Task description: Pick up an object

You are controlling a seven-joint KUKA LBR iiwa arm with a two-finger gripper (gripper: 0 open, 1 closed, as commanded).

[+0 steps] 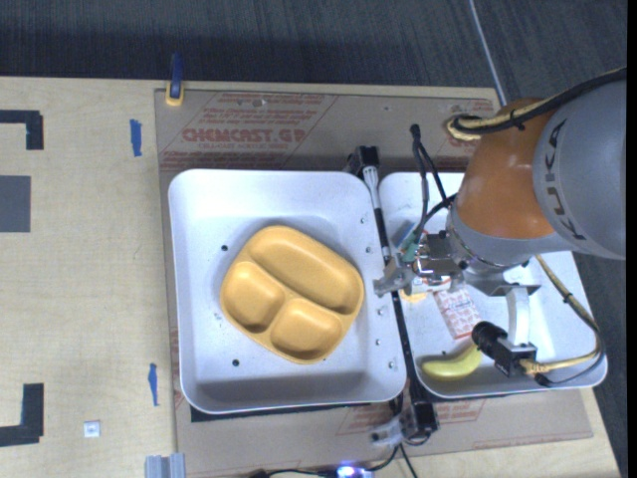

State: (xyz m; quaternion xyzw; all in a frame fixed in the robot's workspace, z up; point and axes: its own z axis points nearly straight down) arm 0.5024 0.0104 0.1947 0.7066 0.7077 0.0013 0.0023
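Meanwhile the hand [453, 292] hung over the right bin [587, 371], its opening impossible to judge, and risked missing the banana [450, 365] lying at the front wall beside 1 red-printed packet [459, 312].

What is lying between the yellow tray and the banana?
In the camera view, the adjoining rims of the left bin and the right bin run between the yellow tray and the banana.

"CHEMCAST" on brown sheet [249, 132]
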